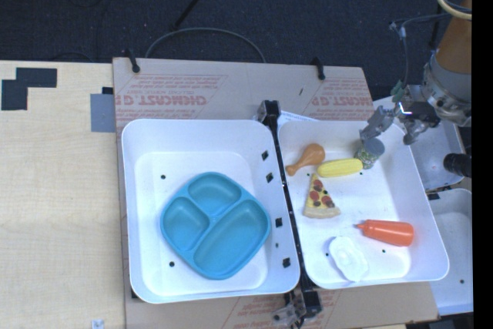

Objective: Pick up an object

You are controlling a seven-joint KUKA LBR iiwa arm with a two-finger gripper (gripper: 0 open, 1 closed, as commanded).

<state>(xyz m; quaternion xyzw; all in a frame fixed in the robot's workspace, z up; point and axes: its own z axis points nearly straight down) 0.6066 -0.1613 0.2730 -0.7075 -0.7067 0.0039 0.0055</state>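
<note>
Fingers (373, 141) of the grey arm are hanging over the back of the right white bin (428, 243), just above the right end of a yellow plastic corn cob (340, 167); how far apart they are standing I cannot tell. Beside the cob are lying a tan toy drumstick (306, 159), a pizza slice (320, 198), an orange bottle (386, 231) and a white oval piece (348, 257). A blue divided plate (215, 223) is sitting in the left bin (146, 166).
</note>
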